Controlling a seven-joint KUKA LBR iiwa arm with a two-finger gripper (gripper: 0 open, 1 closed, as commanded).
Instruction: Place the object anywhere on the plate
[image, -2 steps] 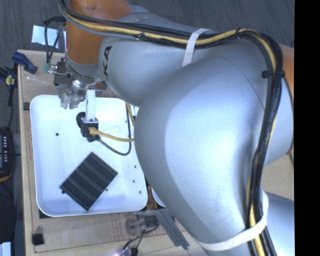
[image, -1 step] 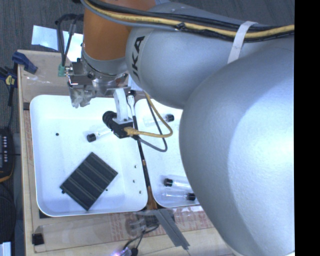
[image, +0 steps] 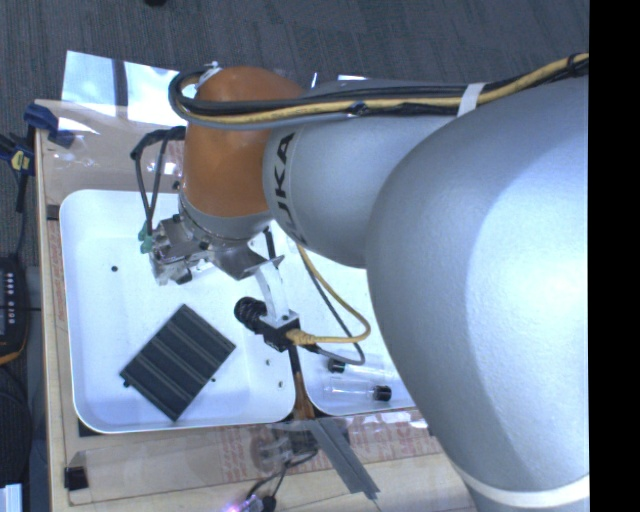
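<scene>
A dark grey ribbed square plate (image: 178, 360) lies flat in the front part of the left bin (image: 85, 300). My gripper (image: 170, 262) hangs over the same bin, up and slightly left of the plate's far corner and apart from it. I see nothing held beneath it. A small clear tube with a dark cap (image: 360, 392) lies in the right bin (image: 330, 405), near its front left corner, partly hidden by the arm.
The arm's grey body and orange band (image: 235, 140) cover most of the right bin and the back of the left one. A black cable fitting (image: 262, 318) hangs over the divide between the bins. A tiny dark speck (image: 115, 268) sits in the left bin.
</scene>
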